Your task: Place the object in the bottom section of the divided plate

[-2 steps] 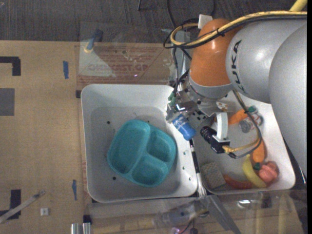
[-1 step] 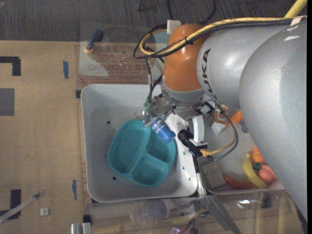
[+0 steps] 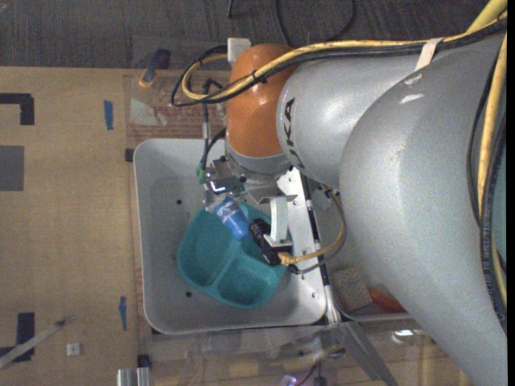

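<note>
Pincer [image 3: 228,207] low over teal divided plate [image 3: 225,264] near front edge of left white bin [image 3: 157,215], touching blue object [image 3: 233,219]; finger spread impossible to tell.

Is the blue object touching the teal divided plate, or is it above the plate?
Cannot tell. In the camera view the blue object overlaps the upper rim of the teal divided plate, just below the end effector, but this slanted view shows no plain contact or gap.
</note>
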Robot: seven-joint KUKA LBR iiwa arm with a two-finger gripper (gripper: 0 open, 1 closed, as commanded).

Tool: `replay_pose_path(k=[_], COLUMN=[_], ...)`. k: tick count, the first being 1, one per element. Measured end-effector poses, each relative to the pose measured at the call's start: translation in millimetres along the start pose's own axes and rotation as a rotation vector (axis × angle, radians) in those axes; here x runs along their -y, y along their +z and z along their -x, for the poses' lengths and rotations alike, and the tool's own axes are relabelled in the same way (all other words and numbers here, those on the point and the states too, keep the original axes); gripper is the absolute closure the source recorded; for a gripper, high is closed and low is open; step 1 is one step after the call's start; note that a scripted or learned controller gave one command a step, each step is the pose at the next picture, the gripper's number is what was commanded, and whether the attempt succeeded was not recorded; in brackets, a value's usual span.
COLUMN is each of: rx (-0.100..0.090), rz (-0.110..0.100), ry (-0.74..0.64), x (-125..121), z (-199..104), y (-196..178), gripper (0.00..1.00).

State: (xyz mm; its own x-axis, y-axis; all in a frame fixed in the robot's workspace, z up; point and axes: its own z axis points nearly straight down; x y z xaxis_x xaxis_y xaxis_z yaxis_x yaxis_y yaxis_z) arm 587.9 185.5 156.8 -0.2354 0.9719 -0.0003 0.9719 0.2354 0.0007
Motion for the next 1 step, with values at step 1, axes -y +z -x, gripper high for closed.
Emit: replay_pose_path(k=[1], rx=[0.000], rz=[0.000], ry=[0.000], x=[-0.1], z=[0.0], y=[-0.3], gripper=[0.00])
